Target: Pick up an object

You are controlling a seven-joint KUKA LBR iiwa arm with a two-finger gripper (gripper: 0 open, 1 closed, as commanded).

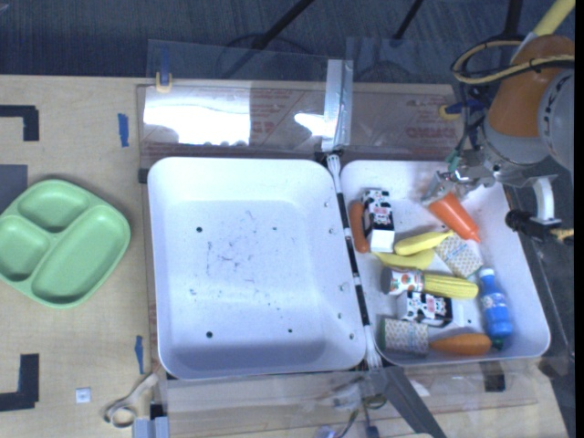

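The right bin (534, 272) holds a pile of small items. Among them are an orange carrot (453, 215), a black and white carton (377, 215), two yellow bananas (422, 242) (438, 286), a blue bottle (495, 306), a second carrot (461, 343) and a patterned cup (404, 336). My gripper (456, 177) hangs over the bin's far right corner, just above and behind the upper carrot. Nothing can be seen lifted out of the pile.
The left bin (246, 263) lies beside the right one, and they share a middle rim. A green divided plate (59, 242) sits on the bench at far left. A clear panel (246, 108) stands behind the bins. Cables and the arm crowd the upper right.
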